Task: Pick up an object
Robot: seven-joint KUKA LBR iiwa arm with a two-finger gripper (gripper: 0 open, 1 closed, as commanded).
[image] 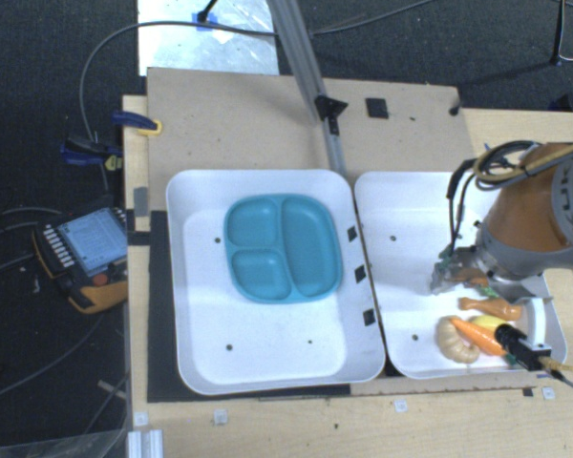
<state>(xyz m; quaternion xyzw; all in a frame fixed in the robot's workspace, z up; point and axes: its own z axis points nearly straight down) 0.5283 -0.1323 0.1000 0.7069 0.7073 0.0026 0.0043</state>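
Note:
My gripper is low in the right bin, near its middle right, with the grey and orange arm coming in from the right. Just right of and below the gripper lies a brown drumstick-shaped toy. Further toward the bin's front right corner sit an orange carrot and a tan ring-shaped piece, touching each other. Nothing shows between the gripper's tips from this angle.
The left bin holds a blue divided plate in its upper half. A grey pole slants across the bench behind the bins. Cables and a handheld device lie on the floor at left.

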